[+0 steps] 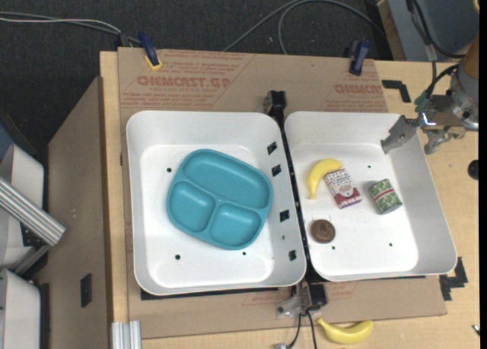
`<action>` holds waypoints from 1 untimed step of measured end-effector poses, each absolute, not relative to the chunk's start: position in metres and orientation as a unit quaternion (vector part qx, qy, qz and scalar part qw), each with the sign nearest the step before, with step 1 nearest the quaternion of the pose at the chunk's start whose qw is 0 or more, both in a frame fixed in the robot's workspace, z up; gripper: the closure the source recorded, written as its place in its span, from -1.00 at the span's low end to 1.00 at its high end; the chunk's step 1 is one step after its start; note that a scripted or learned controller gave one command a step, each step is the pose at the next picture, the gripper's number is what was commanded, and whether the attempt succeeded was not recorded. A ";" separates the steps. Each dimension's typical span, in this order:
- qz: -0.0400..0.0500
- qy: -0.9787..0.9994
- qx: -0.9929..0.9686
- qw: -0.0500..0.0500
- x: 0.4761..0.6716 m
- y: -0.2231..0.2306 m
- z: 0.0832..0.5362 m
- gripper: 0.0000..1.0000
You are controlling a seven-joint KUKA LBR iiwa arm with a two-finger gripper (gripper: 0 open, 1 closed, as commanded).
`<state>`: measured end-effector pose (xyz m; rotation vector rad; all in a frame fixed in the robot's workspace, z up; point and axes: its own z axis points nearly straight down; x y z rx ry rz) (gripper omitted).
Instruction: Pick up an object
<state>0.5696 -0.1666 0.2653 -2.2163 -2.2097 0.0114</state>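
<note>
Jaws (415, 137) spread, holding nothing, at right bin's rim, banana (321, 174) well apart

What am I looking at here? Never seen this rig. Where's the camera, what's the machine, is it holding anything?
One fixed camera looks down at a slant on a bench. The machine is a grey robot arm reaching in from the right; its pincer hangs over the upper right edge of the right bin, with nothing visible in it. Two shallow white bins sit side by side. The left bin holds a teal divided plate. The right bin holds a banana, a small red and white box, a small green box and a brown round thing. A second banana lies outside the bins, at the bench's near edge.
</note>
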 end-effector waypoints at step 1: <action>0.000 -0.707 -0.707 0.000 0.572 -0.166 0.272 -1.00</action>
